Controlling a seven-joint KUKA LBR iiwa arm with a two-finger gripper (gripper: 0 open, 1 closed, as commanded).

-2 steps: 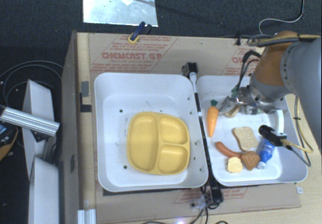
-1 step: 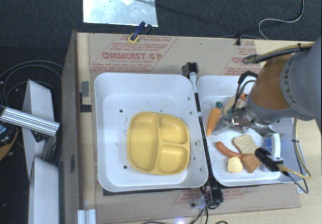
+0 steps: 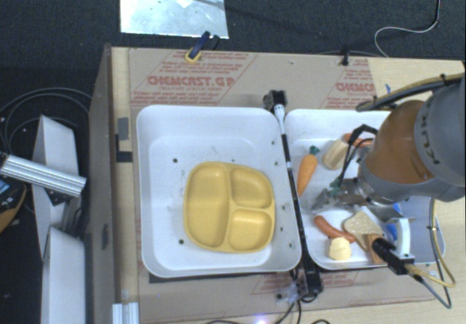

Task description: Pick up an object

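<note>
Several toy foods lie in the right bin (image 3: pixel 306 122). An orange carrot (image 3: pixel 306 170) rests against the bin's left wall. A beige piece (image 3: pixel 335 153) sits behind it. A red sausage (image 3: pixel 329 228), a bread slice (image 3: pixel 362 225) and a pale yellow chunk (image 3: pixel 339 248) lie near the front. My gripper (image 3: pixel 325 199) is low in the bin, between the carrot and the sausage, pointing left. I see nothing held in it. The arm's orange band (image 3: pixel 393 148) hides the bin's right half.
The left bin (image 3: pixel 160 170) holds a yellow plate (image 3: pixel 227 206) with three compartments. A ridge (image 3: pixel 291 177) divides the two bins. Cardboard lies behind the bins, and cables and white boxes stand off the bench to the left.
</note>
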